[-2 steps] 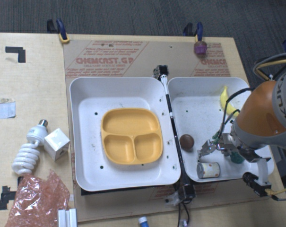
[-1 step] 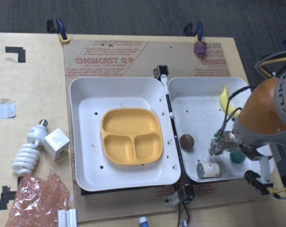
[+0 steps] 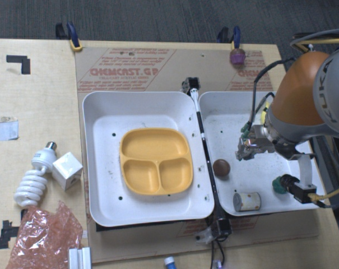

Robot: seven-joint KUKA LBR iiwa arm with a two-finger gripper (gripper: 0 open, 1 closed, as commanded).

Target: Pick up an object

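Note:
My gripper (image 3: 247, 149) hangs over the middle of the right bin (image 3: 225, 108), beneath the grey and orange arm that comes in from the right. A brown ball (image 3: 221, 167) lies on the bin floor just below and to the left of the gripper, apart from it. A small pale cylinder (image 3: 247, 201) lies on its side near the bin's front wall. I see nothing held in the gripper.
The left bin (image 3: 102, 116) holds a yellow divided plate (image 3: 156, 161). On the bench to the left lie a spiral light bulb (image 3: 35, 175), a white cube (image 3: 67, 170) and a crumpled pink bag (image 3: 43, 237). A purple thing (image 3: 237, 56) sits behind the right bin.

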